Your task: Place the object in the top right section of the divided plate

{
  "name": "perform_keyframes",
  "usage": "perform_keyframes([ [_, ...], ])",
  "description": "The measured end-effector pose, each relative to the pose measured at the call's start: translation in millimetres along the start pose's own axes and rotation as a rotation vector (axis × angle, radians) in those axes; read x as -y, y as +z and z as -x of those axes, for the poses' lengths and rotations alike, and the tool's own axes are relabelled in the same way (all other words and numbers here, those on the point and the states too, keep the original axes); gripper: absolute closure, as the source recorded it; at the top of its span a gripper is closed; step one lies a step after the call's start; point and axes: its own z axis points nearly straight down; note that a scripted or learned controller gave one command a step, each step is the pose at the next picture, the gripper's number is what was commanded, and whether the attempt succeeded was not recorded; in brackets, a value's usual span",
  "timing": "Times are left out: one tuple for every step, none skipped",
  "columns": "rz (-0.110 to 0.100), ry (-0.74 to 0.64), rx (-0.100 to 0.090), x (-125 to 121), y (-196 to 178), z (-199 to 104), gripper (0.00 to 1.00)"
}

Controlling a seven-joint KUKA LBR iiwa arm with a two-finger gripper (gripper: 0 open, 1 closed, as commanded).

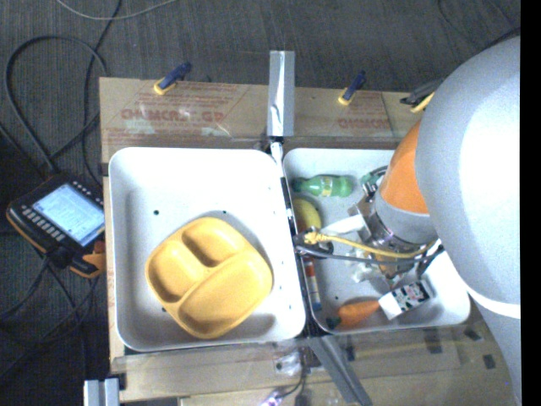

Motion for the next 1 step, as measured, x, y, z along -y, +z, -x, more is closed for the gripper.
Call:
perform_keyframes([
  [-0.001, -0.003, -0.001, 9.0, -5.3, -2.3, 1.00],
])
